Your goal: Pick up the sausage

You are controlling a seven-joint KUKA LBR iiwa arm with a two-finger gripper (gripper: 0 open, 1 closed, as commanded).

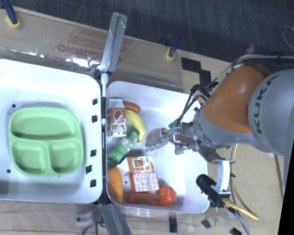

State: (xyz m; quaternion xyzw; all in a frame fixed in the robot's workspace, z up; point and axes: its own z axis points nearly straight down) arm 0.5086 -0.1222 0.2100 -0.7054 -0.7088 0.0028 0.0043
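In the right bin (194, 103), a short red-brown sausage (131, 106) lies near the far left corner, just above a banana (136, 124). A longer red-brown sausage-like piece (142, 199) lies along the bin's front wall, between a carrot (115, 184) and a tomato (167, 195). My gripper (157, 138) hangs low over the middle of this bin, right of the banana and apart from both red-brown pieces. I see nothing held in it.
A small snack box (116, 121), a green bottle (121, 148) and a larger printed box (143, 174) crowd the right bin's left half. The left bin (2, 77) holds a green divided tray (47, 140). My arm's bulk covers the right bin's right side.
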